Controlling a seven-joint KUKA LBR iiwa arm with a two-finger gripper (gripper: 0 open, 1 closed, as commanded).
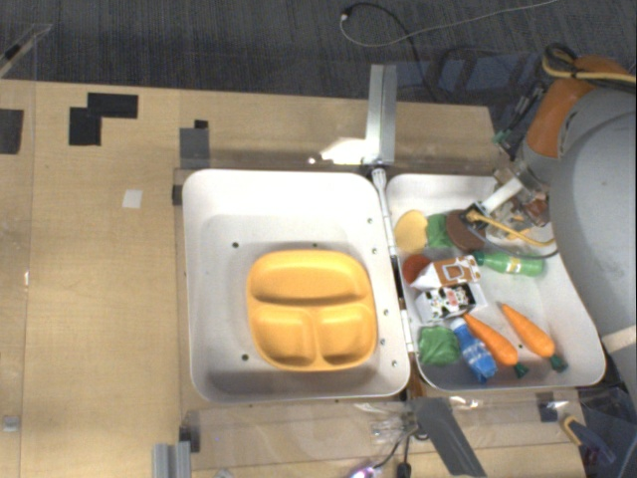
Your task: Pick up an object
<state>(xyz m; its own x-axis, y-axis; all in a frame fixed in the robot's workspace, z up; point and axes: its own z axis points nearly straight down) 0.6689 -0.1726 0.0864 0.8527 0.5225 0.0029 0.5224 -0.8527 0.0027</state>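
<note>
Sitting on a tan wooden desk [90, 297], two white bins; dark carpet [199, 18] behind. Claw [498, 202] over right bin [587, 352], state unclear. Carrots [528, 332], green bottle [513, 264] inside; yellow tray [311, 305] in left bin [209, 297].

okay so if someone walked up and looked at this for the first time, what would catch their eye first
Probably the yellow tray, lying alone in the middle of the left bin. Next, the right bin, crowded with small things: two carrots near its front, a blue bottle beside them, a green bottle farther back. The grey arm looms at the right.
</note>
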